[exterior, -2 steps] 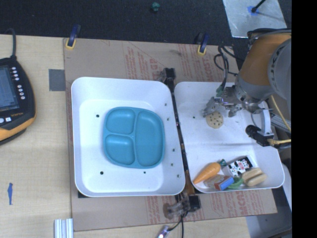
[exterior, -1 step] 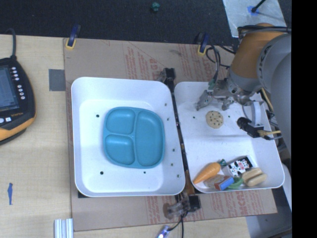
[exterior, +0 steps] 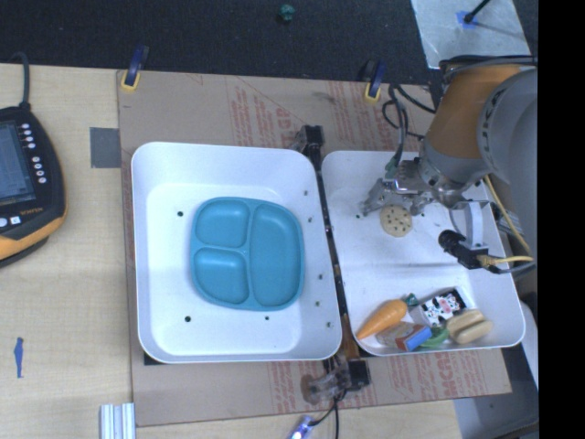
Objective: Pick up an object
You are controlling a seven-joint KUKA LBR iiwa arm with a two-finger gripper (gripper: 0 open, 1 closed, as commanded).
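one cookie (exterior: 395, 220) lies just below the fingers (exterior: 395, 197).

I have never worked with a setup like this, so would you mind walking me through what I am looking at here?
This is one photo from a camera fixed above a bench, looking down at a slant. The grey machine with the orange band is a robot arm reaching in from the right. Its gripper, a two-finger claw, is down inside the right white bin, just above a round cookie; I cannot tell whether it grips anything. Toys are heaped in that bin's near corner, including a carrot. The left white bin holds a blue divided plate. The device at far left is the handheld controller.
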